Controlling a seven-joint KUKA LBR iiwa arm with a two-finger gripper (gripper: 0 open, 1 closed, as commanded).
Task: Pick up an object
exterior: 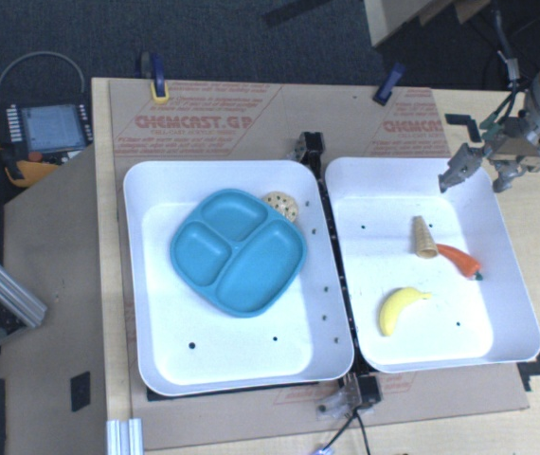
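Note:
In the right bin (497, 349) lie a yellow banana (398, 308), a tan ice-cream cone (424, 237) and an orange carrot (459, 259) that touches the cone's wide end. My gripper (483, 172) hangs over the bin's far right corner, up and to the right of the cone. Its two grey fingers are spread apart with nothing between them.
The left bin (156, 349) holds a blue divided plate (239, 251) with a round cookie (280, 204) tucked at its far edge. A black clamp (309, 146) sits between the bins at the back. A pendant with a screen (50, 126) lies off the bench at far left.

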